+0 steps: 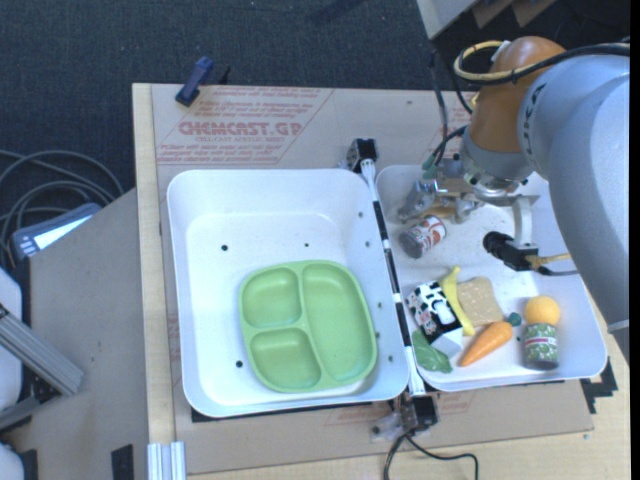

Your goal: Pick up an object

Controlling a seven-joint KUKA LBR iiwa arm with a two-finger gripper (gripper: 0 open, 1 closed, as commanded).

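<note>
My gripper (436,208) hangs low over the far left part of the right bin (590,353). Its fingers stand apart with nothing between them. A small red and white can (425,235) lies on its side just in front of the gripper, apart from it. Toward the bin's front lie a black and white cow-patterned toy (432,309), a yellow banana (451,286), a slice of bread (479,301), an orange carrot (486,342), a green leaf (431,357), a yellow-orange fruit (541,311) and a small jar with a green label (540,347).
The left bin (200,208) holds a green divided plate (305,325). The bins' shared wall (385,258) runs close to the gripper's left. A blue clip (194,81) lies on the board behind the bins. The grey arm (590,138) covers the right bin's far right.
</note>
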